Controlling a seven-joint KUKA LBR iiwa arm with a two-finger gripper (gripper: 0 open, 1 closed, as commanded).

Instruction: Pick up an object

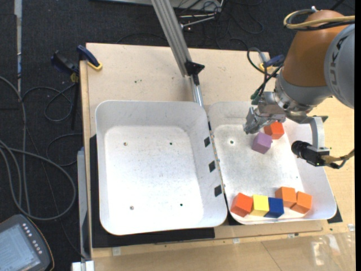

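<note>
- The gripper is seen low over the far part of the right bin, just above a purple block and an orange block.
- The purple block lies on the bin floor directly below the gripper, tilted a little, with the orange block touching or just beside it on the far side; which of the two is meant cannot be settled from this angle.
- Whether the claw is spread or pressed together cannot be told, since the wrist housing hides its tips; nothing is shown to be pinched.
- The purple block is judged to be light, rigid and not fragile, probably wood or foam, with flat faces that should offer fair friction.
- It would best be taken across two opposite flat faces, near the middle of its height, so that it is not twisted out as the claw closes.
- The closeness of the orange block is judged to be the main risk: one side of the claw could land on it or push both blocks together.
- A row of further blocks, orange, yellow and blue, is packed against the near wall of the right bin, well apart from the gripper; those are crowded and would be harder to take.
- The left bin lies beside it.
</note>
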